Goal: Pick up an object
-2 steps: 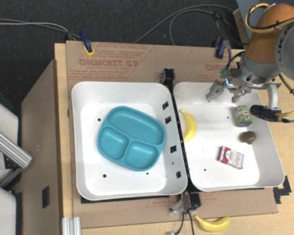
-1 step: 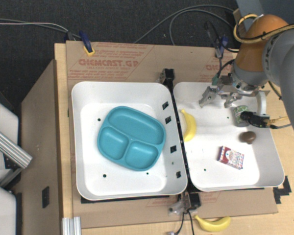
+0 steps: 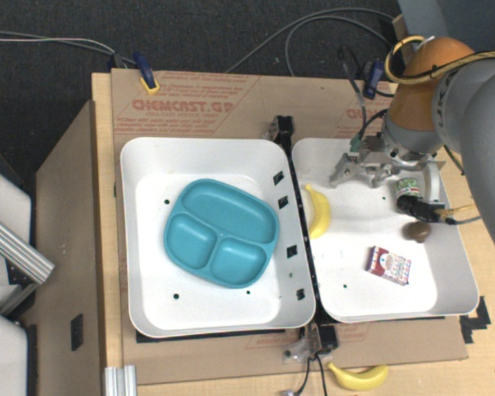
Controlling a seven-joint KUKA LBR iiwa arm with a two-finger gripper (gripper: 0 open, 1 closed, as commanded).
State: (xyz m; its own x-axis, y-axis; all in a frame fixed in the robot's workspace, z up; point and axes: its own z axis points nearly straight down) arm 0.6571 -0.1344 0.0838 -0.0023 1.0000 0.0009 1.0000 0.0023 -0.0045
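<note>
- The compartmented plastic tray [image 3: 221, 233] is plain teal-blue, with no pattern.
- The two shallow bins, left [image 3: 140, 246] and right [image 3: 445, 279], are white, dotted with small black marks.
- The curved banana [image 3: 318, 210] is yellow; a second yellow banana [image 3: 360, 376] shows dark tips.
- The small flat card box [image 3: 388, 265] is white with a red and dark-blue print.
- The cardboard surface [image 3: 99, 221] is brown with faded red lettering.
- The arm's band [image 3: 425, 85] is orange; its claw [image 3: 365, 170] is metallic grey.
- The clamp [image 3: 147, 76] is yellow and blue.

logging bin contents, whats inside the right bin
In the right bin: a banana, a small printed box, a brown lump. The gripper and arm cover its far corner.
</note>
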